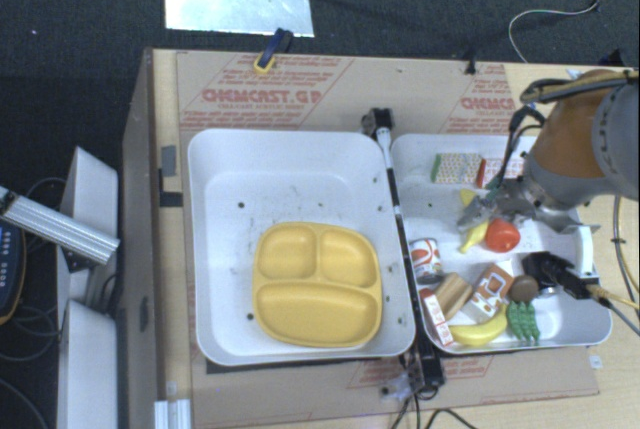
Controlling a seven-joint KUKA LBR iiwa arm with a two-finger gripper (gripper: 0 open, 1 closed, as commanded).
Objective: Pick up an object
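My gripper (478, 214) is low inside the right bin (590, 322), just above a red tomato (503, 236) and a small yellow piece (472, 238). The grey arm with its orange band (578, 139) covers the bin's far right corner. In the same bin lie a patterned flat box (457, 167), a red and white can (425, 257), a brown bread-like piece (452, 294), an orange and white carton (490, 285), a brown ball (523, 289), a banana (478, 329) and a green toy (521, 320). Nothing is visibly held.
The left bin (225, 177) holds a yellow divided plate (318, 283). A black divider (395, 217) runs between the two bins. Cardboard (300, 87) lines the bench behind them. The right bin's objects are crowded along its front edge.
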